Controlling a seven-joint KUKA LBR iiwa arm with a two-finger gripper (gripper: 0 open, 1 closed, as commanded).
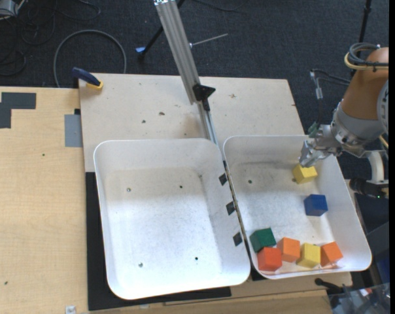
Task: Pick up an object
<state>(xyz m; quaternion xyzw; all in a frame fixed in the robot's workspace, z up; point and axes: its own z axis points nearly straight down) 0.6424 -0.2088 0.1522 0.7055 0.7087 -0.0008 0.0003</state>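
The claw [310, 158] hangs over the right bin's [358, 227] far right part, its tips right at a yellow cube [305, 173]. Whether it grips the cube cannot be told. A blue cube [316, 205] lies just nearer. Along the near wall sit green [263, 239], red [270, 258], orange [290, 248], yellow [310, 254] and orange [331, 253] cubes.

Grey arm [366, 120] with orange band, looped cable at top, small metallic pincer [310, 154]
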